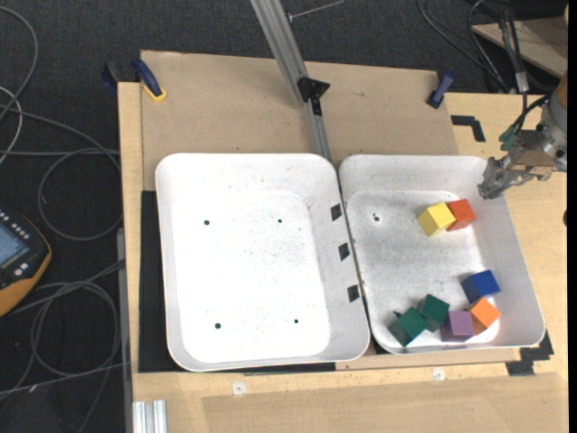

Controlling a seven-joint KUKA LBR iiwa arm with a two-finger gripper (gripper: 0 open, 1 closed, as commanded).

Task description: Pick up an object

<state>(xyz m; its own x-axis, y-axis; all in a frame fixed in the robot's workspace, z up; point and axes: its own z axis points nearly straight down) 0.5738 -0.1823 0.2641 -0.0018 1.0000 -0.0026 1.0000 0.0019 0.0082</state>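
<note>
The right bin point(388, 174) holds several small blocks. A yellow block point(436, 218) touches a red block point(461, 213) near the bin's far right. Along the near edge lie a blue block point(480, 284), an orange block point(485, 312), a purple block point(461, 324) and two dark green blocks point(434, 309) point(412, 325), all close together. My gripper point(492, 186) hangs over the bin's far right corner, just right of and above the red block. Nothing shows in its grasp.
The left bin point(171, 242) lies beside the right one, with black clips point(343, 251) along the shared wall. A slanted metal pole point(287, 43) rises behind the bins. Cables lie on the floor to the left and at the far right.
</note>
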